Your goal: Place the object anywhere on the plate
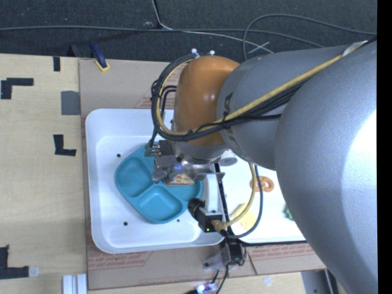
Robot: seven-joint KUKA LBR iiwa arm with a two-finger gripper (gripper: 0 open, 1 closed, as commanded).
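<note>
Where the bench (37,213) shows at the left, it is pale wood-grain board carrying short black tape marks, with a brown cardboard sheet (122,84) laid under the bins and a dark carpet-like floor (73,11) across the top, crossed by thin cables. Largest item: the grey arm (318,146), entering from the right and covering most of that side, with an orange band (199,100) above the wrist and black and yellow cables looped around it. Next: the left white bin (101,182), shallow, with rounded corners, its right part covered by the arm. Next: the right white bin (275,225), mostly hidden under the arm, only a lower strip showing. Next: the blue plate (144,185), a divided tray with compartments, lying in the left bin, its upper right edge under the wrist. Next: the gripper (168,171), poised over the plate's right portion; whether its fingers are parted or closed cannot be told from above. Next: the object (182,177), a small tan and orange item seen just beneath the gripper at the plate's right edge; its shape is unclear, and whether it rests on the plate or is grasped cannot be told. Smaller: an orange ring-shaped piece (264,184) in the right bin, and a green fragment (286,212) cut off by the arm. No readable writing or labels.
</note>
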